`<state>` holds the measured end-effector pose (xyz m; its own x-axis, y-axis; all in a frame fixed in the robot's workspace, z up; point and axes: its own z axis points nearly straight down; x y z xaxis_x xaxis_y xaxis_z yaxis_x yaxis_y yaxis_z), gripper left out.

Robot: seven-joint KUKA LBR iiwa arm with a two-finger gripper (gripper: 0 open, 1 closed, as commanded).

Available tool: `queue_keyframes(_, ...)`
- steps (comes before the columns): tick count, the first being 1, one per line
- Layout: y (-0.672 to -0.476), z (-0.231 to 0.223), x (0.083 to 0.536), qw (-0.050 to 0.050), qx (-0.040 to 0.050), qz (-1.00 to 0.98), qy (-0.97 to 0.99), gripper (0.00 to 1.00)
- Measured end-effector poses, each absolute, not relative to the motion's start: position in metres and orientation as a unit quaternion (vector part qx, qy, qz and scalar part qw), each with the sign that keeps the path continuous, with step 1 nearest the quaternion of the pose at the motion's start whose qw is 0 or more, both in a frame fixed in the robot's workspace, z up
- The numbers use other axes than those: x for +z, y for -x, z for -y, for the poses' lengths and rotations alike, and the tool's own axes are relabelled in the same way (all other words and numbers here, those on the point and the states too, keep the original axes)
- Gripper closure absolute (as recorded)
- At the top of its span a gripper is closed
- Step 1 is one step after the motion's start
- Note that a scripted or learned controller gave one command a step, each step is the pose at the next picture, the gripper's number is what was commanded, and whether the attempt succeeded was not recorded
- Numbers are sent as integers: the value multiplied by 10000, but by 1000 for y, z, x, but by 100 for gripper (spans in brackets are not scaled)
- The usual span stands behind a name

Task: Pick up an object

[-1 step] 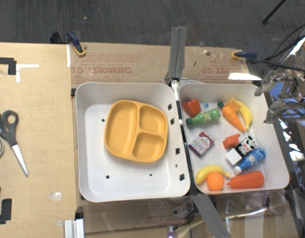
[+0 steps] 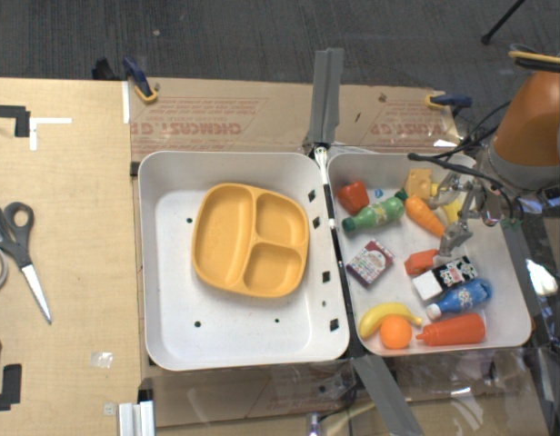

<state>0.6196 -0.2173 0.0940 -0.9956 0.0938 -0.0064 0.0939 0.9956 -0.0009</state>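
Note:
The right bin [image 2: 515,280] holds several toy items: a red pepper [image 2: 354,195], a green bottle [image 2: 375,214], a carrot [image 2: 424,214], a yellow piece [image 2: 418,184], a maroon box [image 2: 369,263], an orange-red block [image 2: 422,262], a black-and-white box [image 2: 446,275], a blue bottle [image 2: 464,296], a banana [image 2: 389,314], an orange [image 2: 396,333] and a red bottle [image 2: 455,331]. My gripper [image 2: 471,228] hangs over the bin's upper right part, just right of the carrot and above the black-and-white box. It looks open, with nothing between its fingers.
A yellow divided plate [image 2: 250,240] lies in the left bin [image 2: 162,271]. Scissors [image 2: 21,252] rest on the bench at far left. Blue clamps [image 2: 139,78] grip the cardboard behind the bins. The arm's orange band [image 2: 533,121] is at the right edge.

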Motion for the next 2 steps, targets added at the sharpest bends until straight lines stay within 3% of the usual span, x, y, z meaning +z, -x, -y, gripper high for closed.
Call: queue_keyframes(2,-598,169,93,12,-1,-9942,-1077,0)
